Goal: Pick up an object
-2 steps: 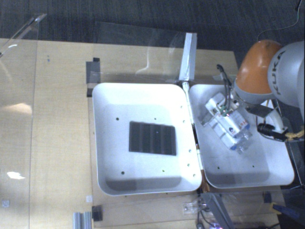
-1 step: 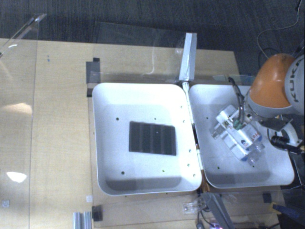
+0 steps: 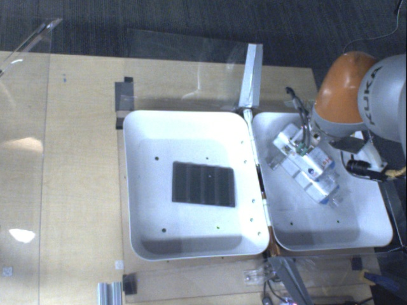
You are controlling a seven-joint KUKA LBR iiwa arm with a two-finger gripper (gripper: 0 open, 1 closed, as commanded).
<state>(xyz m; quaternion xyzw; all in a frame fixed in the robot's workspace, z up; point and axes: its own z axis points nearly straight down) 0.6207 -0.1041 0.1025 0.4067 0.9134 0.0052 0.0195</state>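
The desk [image 3: 70, 170] bore two bins; the dark pad [image 3: 203, 183] lay flat in the left bin [image 3: 137, 170], long axis left-right. The hand [image 3: 289, 152] hung low over the right bin [image 3: 356, 230], so the pad lay well leftward; its grip I cannot tell

Two white bins sit side by side on the wooden table [image 3: 70, 189]. The left bin [image 3: 143, 138] holds a dark ribbed mat [image 3: 203, 184]. The right bin [image 3: 356, 234] touches it.
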